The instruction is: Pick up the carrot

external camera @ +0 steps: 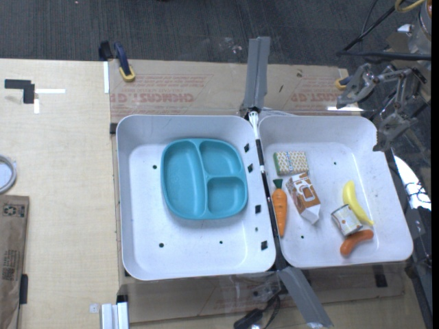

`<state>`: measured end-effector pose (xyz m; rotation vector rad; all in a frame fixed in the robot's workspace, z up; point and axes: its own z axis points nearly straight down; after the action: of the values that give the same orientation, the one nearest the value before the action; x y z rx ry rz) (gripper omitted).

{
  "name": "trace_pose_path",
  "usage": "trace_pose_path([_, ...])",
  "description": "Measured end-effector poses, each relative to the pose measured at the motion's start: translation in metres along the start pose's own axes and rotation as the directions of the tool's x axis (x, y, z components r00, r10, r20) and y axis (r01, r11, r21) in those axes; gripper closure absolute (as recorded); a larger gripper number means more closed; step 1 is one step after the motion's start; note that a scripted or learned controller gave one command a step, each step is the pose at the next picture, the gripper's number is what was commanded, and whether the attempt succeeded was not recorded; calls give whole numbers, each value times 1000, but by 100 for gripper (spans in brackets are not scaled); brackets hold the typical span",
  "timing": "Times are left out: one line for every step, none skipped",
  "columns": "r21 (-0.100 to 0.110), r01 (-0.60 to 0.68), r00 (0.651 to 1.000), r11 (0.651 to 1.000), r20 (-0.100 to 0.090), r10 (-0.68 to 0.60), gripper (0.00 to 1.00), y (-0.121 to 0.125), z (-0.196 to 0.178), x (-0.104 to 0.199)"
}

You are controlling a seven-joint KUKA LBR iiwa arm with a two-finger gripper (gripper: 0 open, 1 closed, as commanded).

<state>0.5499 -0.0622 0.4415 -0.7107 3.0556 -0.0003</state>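
Jaws upper right, well apart from carrot (pixel 280 210)

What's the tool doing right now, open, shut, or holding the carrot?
Tool: cannot be told; it sits at the right bin's far corner, away from the carrot.

The tape roll (pixel 3 175) is cut by the left edge; the can's (pixel 345 219) label seems unreadable.

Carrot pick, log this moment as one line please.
carrot: right bin, left wall, untouched | neighbor: carton | left bin: blue plate | status: not started
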Motion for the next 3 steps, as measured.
trace_pose_path([-2, 514, 858, 858, 0, -514, 0, 23, -1, 37])
trace_pose_path([-3, 776, 631, 631, 1, -776, 0, 41, 8, 57])
trace_pose_path([-2, 921, 389, 389, 2, -921, 0, 21, 0, 68])
